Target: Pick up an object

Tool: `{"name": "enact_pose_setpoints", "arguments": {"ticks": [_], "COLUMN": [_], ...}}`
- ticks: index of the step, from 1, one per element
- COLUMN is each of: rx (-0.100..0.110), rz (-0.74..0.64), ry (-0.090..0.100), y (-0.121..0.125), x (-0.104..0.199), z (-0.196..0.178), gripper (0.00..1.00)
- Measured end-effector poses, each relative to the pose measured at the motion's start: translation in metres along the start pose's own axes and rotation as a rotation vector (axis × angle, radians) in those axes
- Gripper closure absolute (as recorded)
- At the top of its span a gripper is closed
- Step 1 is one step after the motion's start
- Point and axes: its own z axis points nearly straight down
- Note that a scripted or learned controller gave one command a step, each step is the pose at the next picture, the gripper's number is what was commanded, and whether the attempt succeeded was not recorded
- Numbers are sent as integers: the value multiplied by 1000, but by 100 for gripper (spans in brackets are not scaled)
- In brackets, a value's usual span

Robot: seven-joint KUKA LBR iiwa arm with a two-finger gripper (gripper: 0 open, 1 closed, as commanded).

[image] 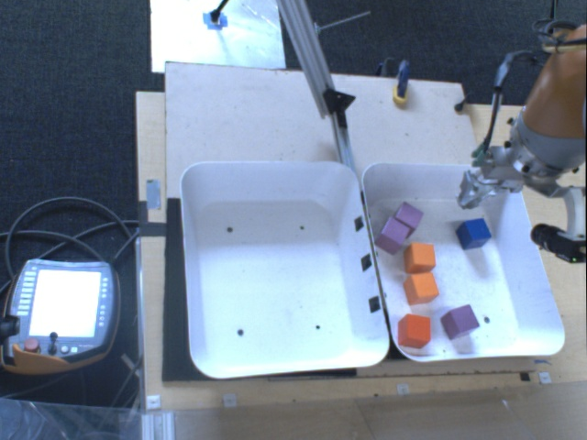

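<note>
- Jaws: can't tell open or shut; gripper (473,189) hangs over right bin (541,324) near its far rim, nothing seen between them.
- Blue cube (473,234) just below gripper, apart from it.
- Two purple cubes (400,226) touching near the divider; orange cubes (421,272) stacked down the middle; one orange (415,330) and one purple cube (459,320) near front rim.
- Left bin (275,273) beside it, open floor.

Smooth glossy white plastic bins (275,177); matt coloured blocks (421,257); pale speckled desk (257,108); rough dark carpet (73,81).
</note>
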Motion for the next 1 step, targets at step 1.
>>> {"name": "enact_pose_setpoints", "arguments": {"ticks": [1], "rx": [3], "rz": [1], "ry": [1], "y": [1], "x": [0], "z": [-25], "gripper": [100]}}
